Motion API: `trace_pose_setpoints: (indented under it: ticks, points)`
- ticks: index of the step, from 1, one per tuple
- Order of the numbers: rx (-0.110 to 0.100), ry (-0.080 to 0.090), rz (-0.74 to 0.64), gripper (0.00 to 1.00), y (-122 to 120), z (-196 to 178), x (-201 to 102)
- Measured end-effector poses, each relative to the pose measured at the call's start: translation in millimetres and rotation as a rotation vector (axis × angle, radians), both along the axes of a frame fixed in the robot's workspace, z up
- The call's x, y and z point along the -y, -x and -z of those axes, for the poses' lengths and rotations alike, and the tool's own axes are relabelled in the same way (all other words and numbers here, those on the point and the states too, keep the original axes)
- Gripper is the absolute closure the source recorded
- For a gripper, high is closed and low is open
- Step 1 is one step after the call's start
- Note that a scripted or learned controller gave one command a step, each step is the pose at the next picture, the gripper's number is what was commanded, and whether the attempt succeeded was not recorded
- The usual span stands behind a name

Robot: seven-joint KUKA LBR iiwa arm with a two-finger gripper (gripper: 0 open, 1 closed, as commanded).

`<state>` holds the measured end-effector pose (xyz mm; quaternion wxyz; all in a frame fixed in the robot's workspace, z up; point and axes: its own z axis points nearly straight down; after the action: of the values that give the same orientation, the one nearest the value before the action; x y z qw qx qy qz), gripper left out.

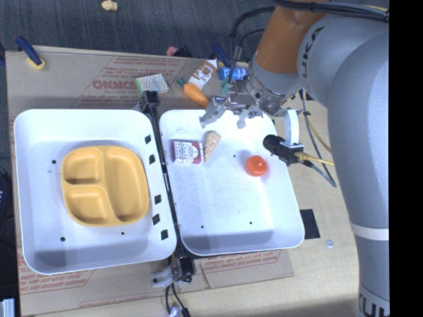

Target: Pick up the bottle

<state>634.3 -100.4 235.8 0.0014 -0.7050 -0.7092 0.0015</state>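
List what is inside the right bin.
The right bin holds a small carton, a cone and a red ball. The end effector hangs over its far rim, hiding the part of the floor beneath it.

You can read red print on the cardboard sheet [99,81] under the bins: roughly "CHEMC…", the rest not legible. On the grey arm [357,111], dark letters "UKA" near the wrist and "KU" at the lower edge. Carton [187,152] label too small to read.
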Motion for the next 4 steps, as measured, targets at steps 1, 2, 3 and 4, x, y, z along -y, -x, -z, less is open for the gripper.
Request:
trace_pose_setpoints:
  ticks: [1,2,3,4]
  points:
    - [-0.002,0.0,-0.004,1.0,0,-10,-1]
    - [-0.002,-0.001,0.04,1.0,47,45,-62]
    - [-0.001,-0.002,-0.421,1.0,116,19,-113]
    - [-0.001,-0.002,-0.304,1.0,159,45,-148]
